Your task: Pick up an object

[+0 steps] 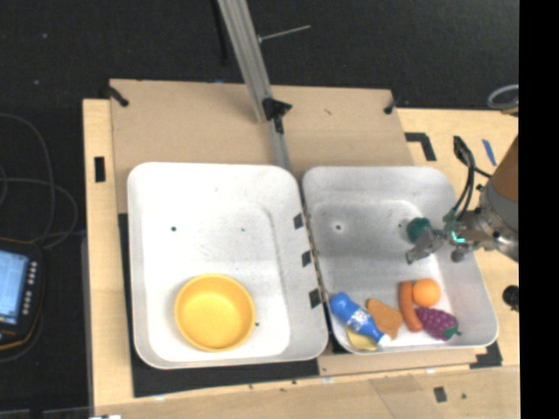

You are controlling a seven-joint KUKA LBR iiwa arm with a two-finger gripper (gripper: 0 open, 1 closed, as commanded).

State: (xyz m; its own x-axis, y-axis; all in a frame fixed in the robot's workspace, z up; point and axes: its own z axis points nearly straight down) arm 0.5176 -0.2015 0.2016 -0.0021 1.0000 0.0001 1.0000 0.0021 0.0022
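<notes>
The gripper hangs over the right bin; I cannot tell its state. The objects lie at the bin's 5 o'clock corner: blue bottle, its long axis from 10 to 4 o'clock, carrot, orange, grapes. The bin's 11 o'clock part is open.

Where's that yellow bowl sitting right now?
The yellow bowl sits in the left white bin, in its near-left corner, well apart from the toy food in the right bin.
</notes>
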